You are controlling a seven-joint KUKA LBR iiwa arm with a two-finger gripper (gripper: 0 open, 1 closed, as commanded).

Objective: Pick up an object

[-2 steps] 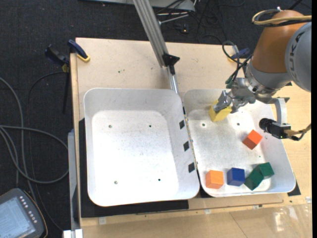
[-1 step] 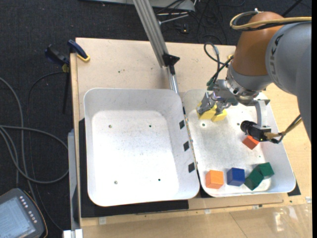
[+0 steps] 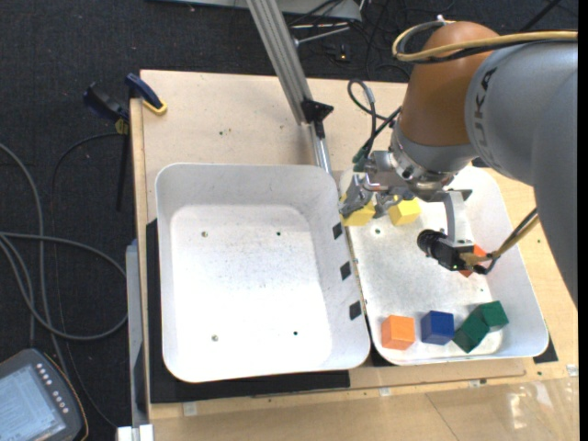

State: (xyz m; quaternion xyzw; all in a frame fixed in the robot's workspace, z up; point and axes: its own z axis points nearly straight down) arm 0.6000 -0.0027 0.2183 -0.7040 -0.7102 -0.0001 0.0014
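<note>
Gripper (image 3: 370, 194) of grey arm (image 3: 533, 99) with orange band (image 3: 441, 81), down low in shallow white plastic bin (image 3: 514, 274), at the end farthest from the camera. State of grip: cannot tell, hidden under wrist and shadow. Directly under the hand, touching or nearly touching it: small yellow block (image 3: 360, 215), close by the bin's wall; held or merely beneath, cannot tell. Just beside the hand, toward the arm's side: second small yellow block (image 3: 405, 212), flat on the bin floor, apart from the first. Well away from the hand, along the bin's near edge: orange cube (image 3: 398, 331), then dark blue cube (image 3: 438, 326) just beside it, then two green blocks (image 3: 483, 325) touching each other. Across the dividing wall from the hand, on the side away from the arm: second shallow white bin (image 3: 239, 274), speckled. Behind the hand, slanting across pale wooden bench (image 3: 230, 108): silver metal rail (image 3: 280, 53).
</note>
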